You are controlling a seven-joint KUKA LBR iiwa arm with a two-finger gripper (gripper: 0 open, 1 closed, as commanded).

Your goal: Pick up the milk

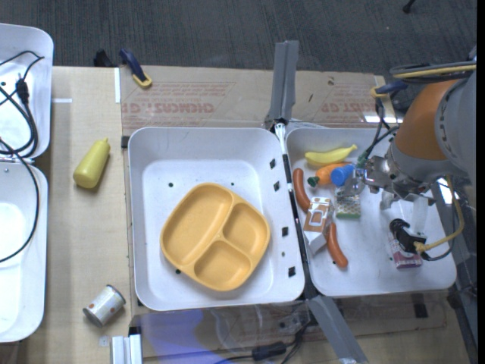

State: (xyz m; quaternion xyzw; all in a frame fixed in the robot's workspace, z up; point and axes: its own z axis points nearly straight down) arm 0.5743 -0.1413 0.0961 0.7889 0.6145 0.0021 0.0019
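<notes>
Figure: 1 arm over 2 bins, task "pick up the milk".

Arm (443,127): reaches in from the right and bends down over the far half of the right bin (379,279), probably because most of the loose items are clustered there.

Gripper (370,177): low over the bin's far part, just right of a blue item (342,174) and near the banana (330,155). Whether it is open or closed cannot be told from this view, and nothing can be seen held in it.

Milk (319,214): taken to be the small white-and-orange carton (the label is too small to read, so this is a judgement). It lies flat on the bin floor in the left part, between 2 sausages (301,189).

Milk relative to gripper: left of it and nearer, apart from it, with a green-and-white packet (348,203) lying between.

Why this matters: the sausages lie close beside the carton, so a descent would likely need to be centred on it.

Left bin (151,279): holds 1 yellow divided plate (216,237), which plays no part in the pick.
</notes>
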